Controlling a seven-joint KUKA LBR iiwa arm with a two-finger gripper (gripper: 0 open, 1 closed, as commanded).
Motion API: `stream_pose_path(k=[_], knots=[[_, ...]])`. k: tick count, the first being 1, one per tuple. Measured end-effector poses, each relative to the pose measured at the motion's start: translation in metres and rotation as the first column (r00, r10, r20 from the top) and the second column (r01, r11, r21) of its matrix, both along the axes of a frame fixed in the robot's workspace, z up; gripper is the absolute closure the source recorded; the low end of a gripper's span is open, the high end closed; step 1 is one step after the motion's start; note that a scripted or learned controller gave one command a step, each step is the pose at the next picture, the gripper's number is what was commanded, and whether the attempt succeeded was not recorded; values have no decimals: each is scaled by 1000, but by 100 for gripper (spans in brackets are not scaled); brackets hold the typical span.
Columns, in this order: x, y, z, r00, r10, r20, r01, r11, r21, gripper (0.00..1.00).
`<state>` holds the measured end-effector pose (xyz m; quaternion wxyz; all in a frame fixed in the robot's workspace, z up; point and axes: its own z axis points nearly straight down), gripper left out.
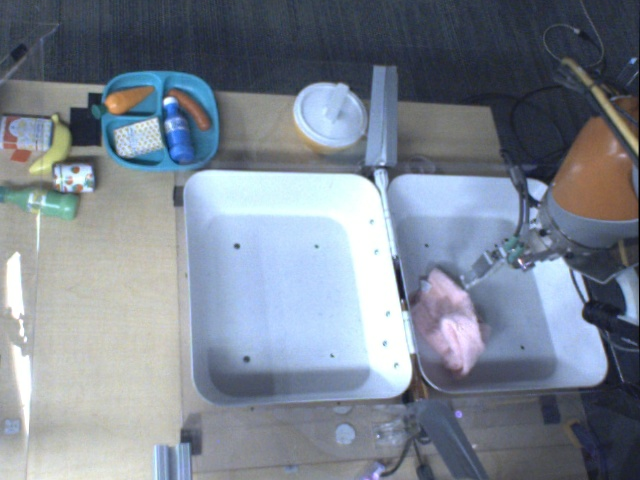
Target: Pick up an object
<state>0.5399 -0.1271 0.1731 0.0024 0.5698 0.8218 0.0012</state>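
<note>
Item: one pink cloth, bunched into a soft lump. Location: it lay in the right bin, toward the wall shared with the left bin, in the nearer half.

Condition, as judged: the cloth looked light and limp, with no stiff edge. You would have expected it to sag and fold under any grip, to slip little, and to take no harm from squeezing. It might have trailed or snagged on the bin wall when lifted.

Hold, as judged: you would have done best to pinch a raised fold at the top of the lump, closing deep into the bulk; a thin corner would probably have pulled free.

Tool: the gripper hung over the right bin just beside the cloth's upper right edge, on the grey and orange arm. Whether its fingers stood apart or together could not be told; nothing showed between them.
</note>
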Motion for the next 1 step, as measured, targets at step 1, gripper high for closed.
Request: stream_pose_path(k=[1], knots=[[22,14,-81,986,167,9,-167,986,-3,0]])
